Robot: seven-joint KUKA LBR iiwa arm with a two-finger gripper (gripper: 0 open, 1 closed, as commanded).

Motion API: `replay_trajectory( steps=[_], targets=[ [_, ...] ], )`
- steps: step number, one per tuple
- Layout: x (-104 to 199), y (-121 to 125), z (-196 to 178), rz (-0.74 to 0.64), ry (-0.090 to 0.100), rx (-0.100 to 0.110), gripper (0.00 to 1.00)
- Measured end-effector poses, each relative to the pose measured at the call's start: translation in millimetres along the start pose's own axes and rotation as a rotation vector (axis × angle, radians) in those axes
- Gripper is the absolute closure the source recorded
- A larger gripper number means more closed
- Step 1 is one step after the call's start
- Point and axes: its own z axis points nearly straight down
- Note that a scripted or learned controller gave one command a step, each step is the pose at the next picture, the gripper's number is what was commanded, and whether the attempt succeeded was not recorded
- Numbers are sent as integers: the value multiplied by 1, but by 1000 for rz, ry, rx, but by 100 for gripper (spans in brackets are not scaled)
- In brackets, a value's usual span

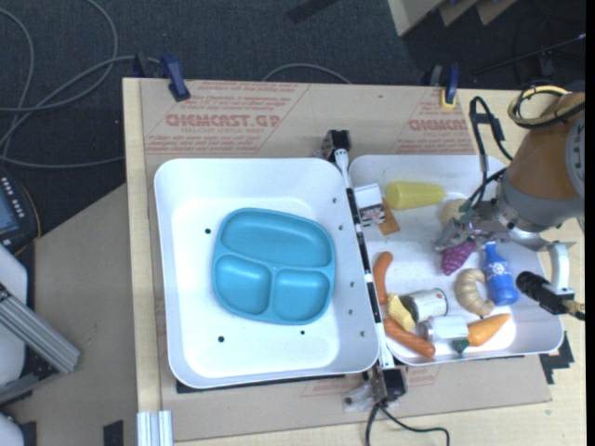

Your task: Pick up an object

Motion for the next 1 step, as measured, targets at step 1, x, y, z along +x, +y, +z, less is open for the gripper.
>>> replay_trajectory(
  steps=[1],
  targets=[
    [75, 3, -110, -9, 3, -6, 100]
  ],
)
